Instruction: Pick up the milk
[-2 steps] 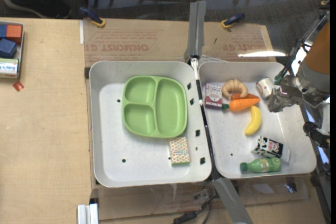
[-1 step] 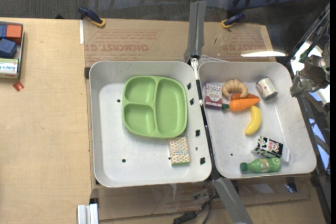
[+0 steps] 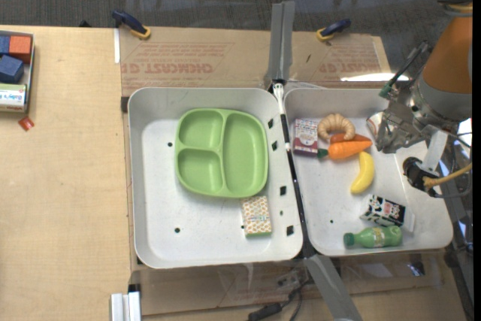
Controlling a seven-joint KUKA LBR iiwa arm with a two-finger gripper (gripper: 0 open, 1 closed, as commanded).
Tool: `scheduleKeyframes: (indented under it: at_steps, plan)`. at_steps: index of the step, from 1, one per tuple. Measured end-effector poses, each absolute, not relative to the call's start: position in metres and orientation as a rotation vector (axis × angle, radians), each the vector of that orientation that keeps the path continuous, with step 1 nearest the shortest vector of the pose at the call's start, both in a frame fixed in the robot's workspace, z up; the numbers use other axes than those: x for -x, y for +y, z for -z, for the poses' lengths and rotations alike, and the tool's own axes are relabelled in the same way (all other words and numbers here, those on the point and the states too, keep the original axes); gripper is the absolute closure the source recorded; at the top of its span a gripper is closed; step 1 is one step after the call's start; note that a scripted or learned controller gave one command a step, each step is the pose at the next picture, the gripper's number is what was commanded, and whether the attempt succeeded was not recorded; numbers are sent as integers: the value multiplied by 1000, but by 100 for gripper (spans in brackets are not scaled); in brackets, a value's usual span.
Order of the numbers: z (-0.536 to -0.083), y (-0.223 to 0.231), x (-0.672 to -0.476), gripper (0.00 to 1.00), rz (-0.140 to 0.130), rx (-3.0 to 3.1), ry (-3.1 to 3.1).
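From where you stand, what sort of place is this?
Probably a robot test lab, not a kitchen: a grey arm with an orange band reaches over two shallow white bins of toy food, such as a plastic carrot and a black-and-white milk carton.

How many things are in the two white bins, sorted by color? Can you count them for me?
Green: 2, the plate and the bottle
Orange: 1, the carrot
Yellow: 1, the banana
Tan: 1, the croissant
Black and white: 1, the milk
Printed boxes: 2, one and another
Total: 8

The worktop [image 3: 60, 184] bears 2 white bins [image 3: 150, 237]: one under the hand [image 3: 391, 133], the other beyond it, leftward in view.
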State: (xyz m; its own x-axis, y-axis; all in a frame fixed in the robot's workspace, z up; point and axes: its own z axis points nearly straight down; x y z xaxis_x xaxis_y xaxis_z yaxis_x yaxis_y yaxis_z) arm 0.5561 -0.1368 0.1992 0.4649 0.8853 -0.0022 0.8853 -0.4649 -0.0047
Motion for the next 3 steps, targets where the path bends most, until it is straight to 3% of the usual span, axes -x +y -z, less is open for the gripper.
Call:
scheduleKeyframes:
  at_steps: [1, 2, 3]
  plan:
    - [-207, -142, -595, 100, -8, 2989, -966]
    - [-254, -223, -625, 100, -6, 3116, -403]
    - [-163, -169, -634, 100, -9, 3123, -334]
